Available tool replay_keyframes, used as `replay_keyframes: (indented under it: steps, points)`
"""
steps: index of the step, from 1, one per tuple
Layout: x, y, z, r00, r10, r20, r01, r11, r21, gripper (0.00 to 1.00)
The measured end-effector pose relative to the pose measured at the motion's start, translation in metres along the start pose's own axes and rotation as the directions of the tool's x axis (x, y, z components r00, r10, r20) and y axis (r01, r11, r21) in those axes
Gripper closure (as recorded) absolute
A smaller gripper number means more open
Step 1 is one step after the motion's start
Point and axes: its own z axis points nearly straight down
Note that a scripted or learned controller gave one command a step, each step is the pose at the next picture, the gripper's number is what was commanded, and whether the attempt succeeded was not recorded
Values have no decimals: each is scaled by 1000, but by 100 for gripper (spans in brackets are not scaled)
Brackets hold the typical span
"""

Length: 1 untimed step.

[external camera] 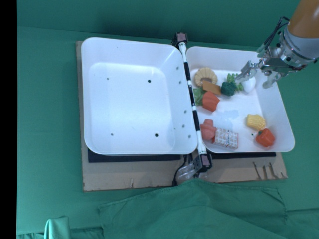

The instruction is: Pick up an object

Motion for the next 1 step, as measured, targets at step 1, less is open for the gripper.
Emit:
replay_keyframes:
  steps: [1]
  points:
    - [-11, 29, 99, 1000, 1, -1, -1, 1000, 9, 0]
